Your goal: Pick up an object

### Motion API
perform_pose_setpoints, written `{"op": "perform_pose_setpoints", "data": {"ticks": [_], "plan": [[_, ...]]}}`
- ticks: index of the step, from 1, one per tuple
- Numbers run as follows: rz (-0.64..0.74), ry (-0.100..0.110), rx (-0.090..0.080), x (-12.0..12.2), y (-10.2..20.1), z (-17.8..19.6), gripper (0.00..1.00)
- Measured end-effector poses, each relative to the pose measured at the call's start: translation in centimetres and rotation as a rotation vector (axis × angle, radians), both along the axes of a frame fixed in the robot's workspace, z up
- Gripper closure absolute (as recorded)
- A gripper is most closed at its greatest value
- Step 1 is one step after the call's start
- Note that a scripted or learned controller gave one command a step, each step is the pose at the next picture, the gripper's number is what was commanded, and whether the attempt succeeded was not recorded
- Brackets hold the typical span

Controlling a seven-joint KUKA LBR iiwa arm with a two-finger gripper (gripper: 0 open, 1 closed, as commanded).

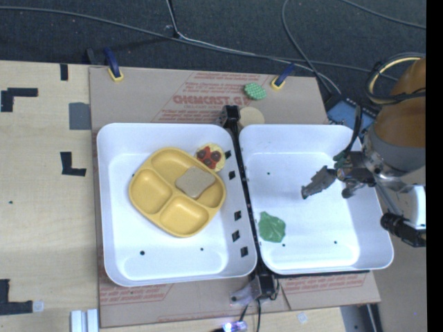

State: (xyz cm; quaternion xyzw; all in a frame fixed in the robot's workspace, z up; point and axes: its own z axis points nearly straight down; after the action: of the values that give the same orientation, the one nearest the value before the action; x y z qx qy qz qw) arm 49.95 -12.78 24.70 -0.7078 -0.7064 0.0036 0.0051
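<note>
A crumpled green object (271, 227) lies near the front left corner of the right bin (304, 263). My gripper (326, 189) hovers over the middle right of that bin, up and to the right of the green object and apart from it. Its fingers stand open with nothing between them. In the left bin (138, 265) a yellow divided plate (154, 192) carries a grey-brown square piece (194, 182). A small red and dark item (210, 156) sits at the plate's far right rim.
A small green dotted piece (254, 90) and a tan disc (253, 115) lie on the cardboard behind the bins. Blue clamps (113, 68) (281, 79) hold the cardboard's back edge. The black divider (237, 185) runs between the bins. Cables cross the dark floor behind.
</note>
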Motion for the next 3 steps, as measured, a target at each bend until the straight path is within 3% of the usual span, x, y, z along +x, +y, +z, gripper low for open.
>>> {"op": "perform_pose_setpoints", "data": {"ticks": [1,3], "plan": [[0.004,-0.011,-0.002,0.2,0.0,0.5,0.0],[0.002,-0.006,-0.001,0.1,1.1,-9.2,0.0]]}}
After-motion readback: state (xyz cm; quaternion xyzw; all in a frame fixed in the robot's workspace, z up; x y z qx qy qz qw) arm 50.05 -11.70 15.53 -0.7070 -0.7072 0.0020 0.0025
